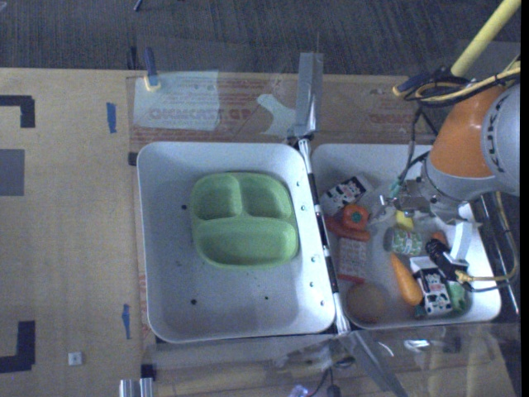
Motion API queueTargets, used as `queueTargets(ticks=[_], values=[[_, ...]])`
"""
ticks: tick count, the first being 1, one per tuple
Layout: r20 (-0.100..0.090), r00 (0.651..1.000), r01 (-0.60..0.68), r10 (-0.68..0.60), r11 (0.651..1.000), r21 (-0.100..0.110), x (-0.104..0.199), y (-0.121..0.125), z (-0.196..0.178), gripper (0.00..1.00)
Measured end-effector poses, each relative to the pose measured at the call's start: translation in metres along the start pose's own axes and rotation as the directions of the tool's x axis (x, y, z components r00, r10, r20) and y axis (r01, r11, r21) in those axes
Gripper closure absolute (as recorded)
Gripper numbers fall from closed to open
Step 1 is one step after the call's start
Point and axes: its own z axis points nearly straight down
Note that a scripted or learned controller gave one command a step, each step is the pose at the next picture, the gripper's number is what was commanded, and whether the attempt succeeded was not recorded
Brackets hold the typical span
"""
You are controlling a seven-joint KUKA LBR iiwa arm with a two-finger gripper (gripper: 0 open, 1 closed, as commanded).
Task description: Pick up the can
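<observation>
The can (403,241) is a small greenish-grey cylinder standing near the middle of the right bin (488,304). My gripper (402,203) hangs just behind and above it, at the end of the grey arm with its orange band (464,143). A yellow item (405,219) lies between the gripper and the can. Nothing is visibly held.
The right bin is crowded: a carrot (405,279), a brown round object (366,302), a red-orange toy (354,219), a small carton (345,193), a flat packet (354,259) and a black-and-white box (434,292). The left bin (165,288) holds a green divided plate (244,219).
</observation>
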Motion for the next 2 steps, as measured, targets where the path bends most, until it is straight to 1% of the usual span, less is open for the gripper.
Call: queueTargets(ticks=[1,2], values=[[0.0,1.0,-0.004,0.004,1.0,-0.002,0.013,-0.061,0.0,0.0],[0.003,1.0,-0.007,0.007,1.0,-0.008,0.012,-0.059,-0.012,1.0]])
